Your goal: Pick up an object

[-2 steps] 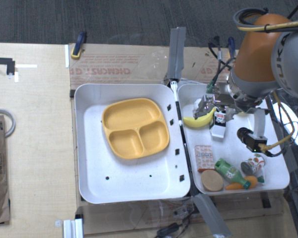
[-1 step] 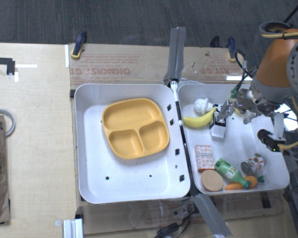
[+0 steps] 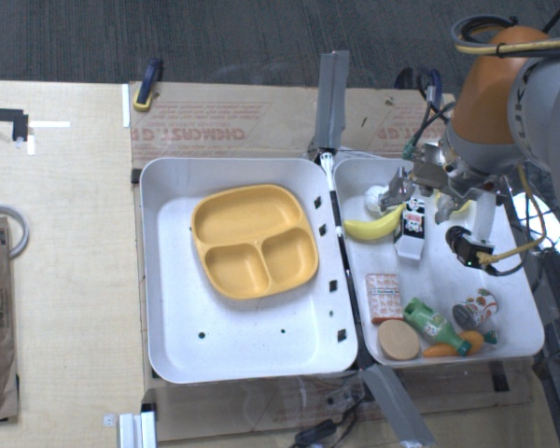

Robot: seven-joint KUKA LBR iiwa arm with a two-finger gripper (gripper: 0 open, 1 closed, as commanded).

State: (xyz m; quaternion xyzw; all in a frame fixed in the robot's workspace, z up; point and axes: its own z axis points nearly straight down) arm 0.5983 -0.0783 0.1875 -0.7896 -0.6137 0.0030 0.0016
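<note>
Camera view — claw [image 3: 413, 220] seemingly over banana [image 3: 373, 224].

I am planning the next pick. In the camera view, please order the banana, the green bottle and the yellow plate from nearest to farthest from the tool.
From the tool:
1. Banana, just left of it.
2. Green bottle, below, right bin.
3. Yellow plate, left bin.

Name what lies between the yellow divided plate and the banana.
In the camera view, the adjoining walls of the two white bins lie between the yellow divided plate and the banana.
</note>
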